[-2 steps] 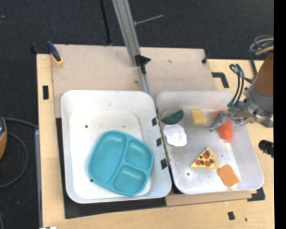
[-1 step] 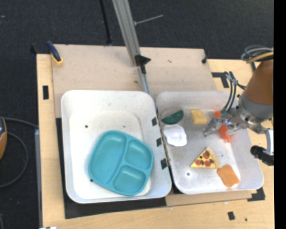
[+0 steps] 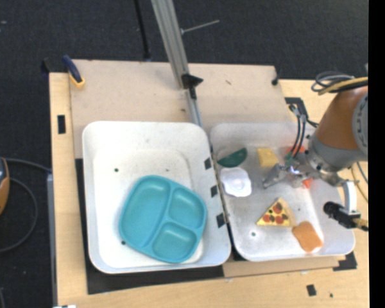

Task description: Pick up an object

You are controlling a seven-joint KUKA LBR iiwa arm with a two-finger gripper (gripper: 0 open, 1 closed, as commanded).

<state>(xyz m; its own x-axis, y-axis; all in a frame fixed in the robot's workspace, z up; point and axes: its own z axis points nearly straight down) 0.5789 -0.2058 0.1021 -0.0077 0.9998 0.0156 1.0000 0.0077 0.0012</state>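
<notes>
Over the right bin (image 3: 244,246), the gripper (image 3: 277,175) hung above bare floor between the yellow block (image 3: 267,156) and pizza slice (image 3: 276,214); whether its fingers were spread could not be told. The left bin (image 3: 102,140) held a blue plate (image 3: 163,218).

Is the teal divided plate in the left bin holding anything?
Empty: the teal divided plate lies flat in the left bin, all three compartments bare.
</notes>
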